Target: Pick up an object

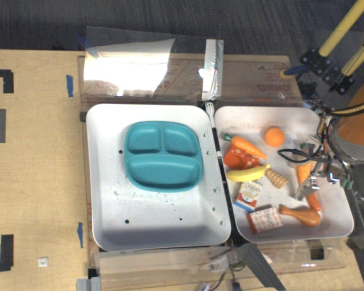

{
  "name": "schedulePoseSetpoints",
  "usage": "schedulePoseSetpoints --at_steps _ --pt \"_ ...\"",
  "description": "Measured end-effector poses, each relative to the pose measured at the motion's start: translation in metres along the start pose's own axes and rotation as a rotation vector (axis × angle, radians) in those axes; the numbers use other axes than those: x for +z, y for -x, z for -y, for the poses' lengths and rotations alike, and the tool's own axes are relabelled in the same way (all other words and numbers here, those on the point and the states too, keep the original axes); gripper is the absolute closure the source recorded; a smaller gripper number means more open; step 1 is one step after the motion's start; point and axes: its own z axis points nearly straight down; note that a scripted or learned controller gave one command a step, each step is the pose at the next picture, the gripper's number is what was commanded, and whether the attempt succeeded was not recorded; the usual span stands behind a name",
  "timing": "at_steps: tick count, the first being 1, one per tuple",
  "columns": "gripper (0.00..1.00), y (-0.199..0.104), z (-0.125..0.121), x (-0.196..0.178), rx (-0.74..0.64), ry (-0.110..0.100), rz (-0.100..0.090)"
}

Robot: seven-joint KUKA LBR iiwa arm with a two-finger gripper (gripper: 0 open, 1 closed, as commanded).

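Toys are lying scattered in the right bin (346,220), at the lower right of the frame, and that is where you are picking from. The end effector (310,183) is hanging low over the right side of that bin, just above an orange carrot-like piece (304,172) and close to a toy drumstick (301,214); I cannot tell how it is set or whether it is gripping anything, since wires and metal parts are blurring it.

All of these look like light, hollow plastic play food, stiff and smooth, so you are likely dealing with things that slide or roll away instead of crushing. The drumstick is probably best taken across its thin shank, the long carrot (249,145) near the bin's upper left across its middle. The orange ball (275,137) toward the top is the slipperiest choice and may squirt out sideways. The small red box (266,219) at the bottom looks flat and boxy, so its short sides are offering the surest hold.

Crowding is your trouble. The banana (247,174), a red pepper (238,158), a ridged tan piece (276,177) and a small packet (249,194) are touching or nearly touching in the bin's left half. A loop of black cable (297,156) is trailing just beside the end effector, and the bin wall is close on the right.

The left bin (109,223) is holding a teal divided plate (164,155), well apart from your work.
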Motion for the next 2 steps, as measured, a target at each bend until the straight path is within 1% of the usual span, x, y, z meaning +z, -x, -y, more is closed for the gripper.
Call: schedulePoseSetpoints --at_steps 1,2 --pt "1.0 0.0046 -0.0009 -0.0143 -0.002 -0.003 0.016" --pt "0.0 0.0042 -0.0011 -0.0134 -0.002 -0.003 0.015"
